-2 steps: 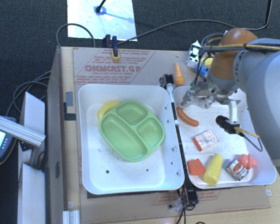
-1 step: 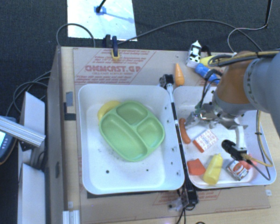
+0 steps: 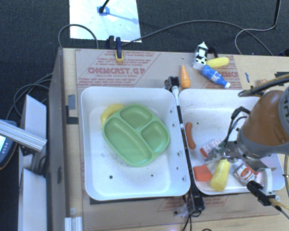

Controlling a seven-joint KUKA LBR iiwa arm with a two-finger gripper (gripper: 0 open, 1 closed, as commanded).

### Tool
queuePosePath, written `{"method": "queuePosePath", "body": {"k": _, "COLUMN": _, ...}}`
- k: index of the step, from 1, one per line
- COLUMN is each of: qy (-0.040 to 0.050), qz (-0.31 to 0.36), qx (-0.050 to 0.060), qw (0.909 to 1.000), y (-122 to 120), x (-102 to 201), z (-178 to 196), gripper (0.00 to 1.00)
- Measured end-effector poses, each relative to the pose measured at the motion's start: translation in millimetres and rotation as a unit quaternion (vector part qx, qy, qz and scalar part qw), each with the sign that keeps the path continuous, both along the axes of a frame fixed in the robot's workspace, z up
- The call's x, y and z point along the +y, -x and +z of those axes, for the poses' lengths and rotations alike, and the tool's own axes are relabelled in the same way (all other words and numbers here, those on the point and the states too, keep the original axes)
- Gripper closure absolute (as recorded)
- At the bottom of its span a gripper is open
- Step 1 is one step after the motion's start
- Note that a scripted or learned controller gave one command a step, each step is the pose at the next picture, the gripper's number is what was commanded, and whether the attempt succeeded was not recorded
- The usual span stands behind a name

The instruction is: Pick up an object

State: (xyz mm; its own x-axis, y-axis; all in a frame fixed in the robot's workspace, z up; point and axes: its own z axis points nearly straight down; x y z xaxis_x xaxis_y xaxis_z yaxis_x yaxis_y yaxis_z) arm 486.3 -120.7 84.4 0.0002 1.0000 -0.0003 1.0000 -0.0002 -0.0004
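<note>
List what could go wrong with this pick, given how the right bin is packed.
1. The hand hangs over a tight cluster: yellow bottle, orange block and small packets lie close together, so it may nudge or take two.
2. The cluster sits near the right bin's front wall, which could block the approach.

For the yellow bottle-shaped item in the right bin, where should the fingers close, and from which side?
Grip the yellow bottle across its narrower upper part, coming straight down from above. It lies flat and elongated, so closing across its width suits it; the orange piece crowds its lower left.
</note>
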Motion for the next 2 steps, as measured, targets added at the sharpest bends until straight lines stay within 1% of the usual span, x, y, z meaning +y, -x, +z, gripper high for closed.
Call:
{"method": "queuePosePath", "body": {"k": 1, "qy": -0.0012, "qz": 0.001, "qx": -0.003, "qw": 1.0, "y": -2, "x": 2, "z": 11, "gripper": 1.0}}
{"method": "queuePosePath", "body": {"k": 2, "qy": -0.0003, "qz": 0.003, "qx": -0.003, "qw": 1.0, "y": -93, "x": 45, "z": 102, "gripper": 1.0}}
